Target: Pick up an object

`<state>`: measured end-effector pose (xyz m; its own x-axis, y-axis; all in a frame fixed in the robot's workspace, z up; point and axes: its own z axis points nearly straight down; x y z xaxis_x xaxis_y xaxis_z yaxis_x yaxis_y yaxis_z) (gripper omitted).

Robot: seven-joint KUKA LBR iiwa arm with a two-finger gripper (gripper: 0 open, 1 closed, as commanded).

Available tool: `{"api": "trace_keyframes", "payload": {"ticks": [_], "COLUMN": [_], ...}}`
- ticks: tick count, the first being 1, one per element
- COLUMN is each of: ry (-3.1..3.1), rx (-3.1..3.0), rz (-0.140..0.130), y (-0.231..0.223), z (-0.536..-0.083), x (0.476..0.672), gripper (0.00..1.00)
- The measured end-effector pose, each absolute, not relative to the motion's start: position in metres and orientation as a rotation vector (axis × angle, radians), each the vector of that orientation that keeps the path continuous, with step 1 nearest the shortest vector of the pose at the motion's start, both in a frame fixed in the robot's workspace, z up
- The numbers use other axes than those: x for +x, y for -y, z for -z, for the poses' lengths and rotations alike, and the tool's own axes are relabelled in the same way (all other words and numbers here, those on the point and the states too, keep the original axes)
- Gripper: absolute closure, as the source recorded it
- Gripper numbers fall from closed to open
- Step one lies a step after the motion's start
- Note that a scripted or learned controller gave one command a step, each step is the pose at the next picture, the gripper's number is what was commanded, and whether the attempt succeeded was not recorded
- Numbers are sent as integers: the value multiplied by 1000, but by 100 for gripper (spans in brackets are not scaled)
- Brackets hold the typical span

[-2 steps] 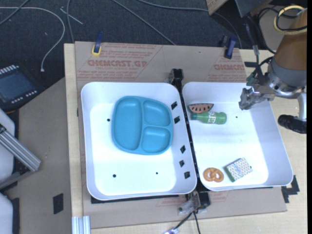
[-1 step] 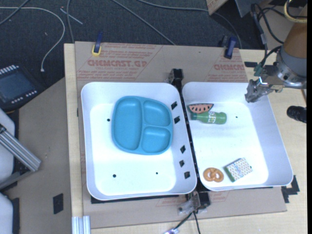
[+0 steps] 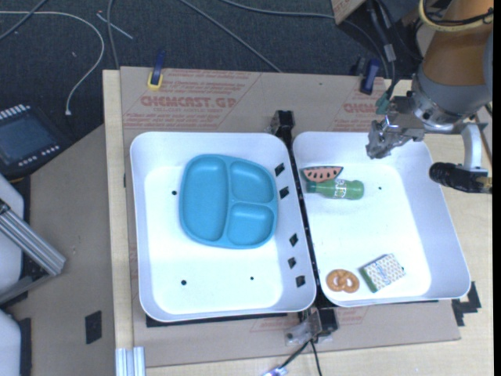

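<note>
On the left we see a white bin (image 3: 156,233) holding a blue divided plate (image 3: 228,200), which lies flat near its middle. Moving right, the second white bin (image 3: 423,233) holds a watermelon slice (image 3: 322,173) touching a green bottle (image 3: 342,188) near its upper left. Toward its lower edge a pretzel (image 3: 342,280) sits just beside a small patterned sponge (image 3: 382,272). At the upper right, we find the gripper (image 3: 379,146) hanging over the right bin's far rim, well apart from every item. We cannot tell how far its jaws are parted, and nothing shows between them.
</note>
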<state>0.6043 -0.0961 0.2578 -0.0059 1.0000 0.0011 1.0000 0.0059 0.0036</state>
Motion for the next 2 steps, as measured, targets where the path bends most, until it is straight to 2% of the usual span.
{"api": "trace_keyframes", "payload": {"ticks": [2], "ry": [-2229], "rx": [2215], "rz": [-4], "y": [2], "z": [-255], "x": [606], "gripper": [100]}}
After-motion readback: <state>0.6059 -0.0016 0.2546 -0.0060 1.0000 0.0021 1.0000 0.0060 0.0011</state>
